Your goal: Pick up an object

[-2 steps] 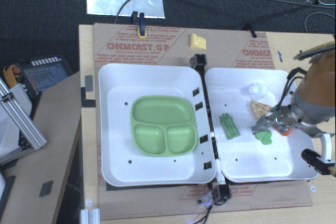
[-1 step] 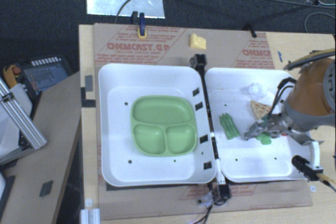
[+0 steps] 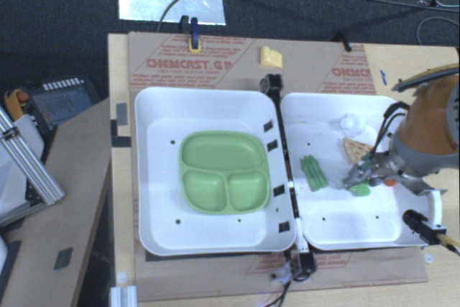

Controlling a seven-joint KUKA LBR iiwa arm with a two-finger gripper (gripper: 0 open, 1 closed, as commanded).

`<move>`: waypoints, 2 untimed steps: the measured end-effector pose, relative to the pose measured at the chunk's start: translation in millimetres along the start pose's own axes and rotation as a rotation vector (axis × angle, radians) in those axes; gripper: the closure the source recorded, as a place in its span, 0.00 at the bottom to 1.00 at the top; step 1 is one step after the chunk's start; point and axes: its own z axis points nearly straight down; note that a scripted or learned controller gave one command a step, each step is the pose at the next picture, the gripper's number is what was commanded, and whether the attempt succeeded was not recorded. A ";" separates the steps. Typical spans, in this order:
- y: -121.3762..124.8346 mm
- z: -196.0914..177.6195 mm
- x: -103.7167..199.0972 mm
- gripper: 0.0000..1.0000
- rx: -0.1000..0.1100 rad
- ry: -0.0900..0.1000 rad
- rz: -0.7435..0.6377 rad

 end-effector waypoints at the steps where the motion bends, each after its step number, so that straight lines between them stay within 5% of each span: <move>1: 1.1 -62.7 -6.2 1.00 -0.003 -0.001 -0.003; 2: 6.5 -121.9 -15.4 1.00 -0.003 -0.001 -0.003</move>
